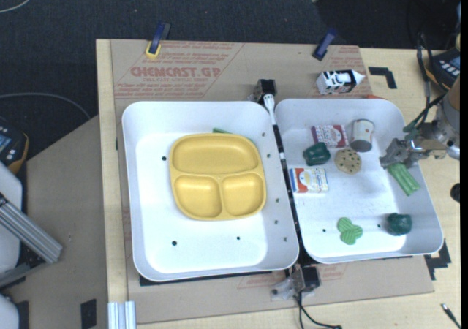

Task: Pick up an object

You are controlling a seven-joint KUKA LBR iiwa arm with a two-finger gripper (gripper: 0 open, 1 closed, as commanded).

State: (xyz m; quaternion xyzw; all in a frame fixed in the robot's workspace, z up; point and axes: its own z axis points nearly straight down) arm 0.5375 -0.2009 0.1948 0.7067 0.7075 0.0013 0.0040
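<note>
Gripper (401,153) low at right

You are looking at a grey metal two-finger tool (401,153) showing dull silver blocks, with dark cables (428,79) looping above its wrist.

1. You see only a small edge of a green thing (221,131); the yellow tray (217,175) hides the rest.
2. The arm (452,119) is cut off by the right picture edge.
3. The pincer (401,157) is too small and blurred; you cannot tell how it stands.
4. The print on the small cartons (308,180) is too small to read.
</note>
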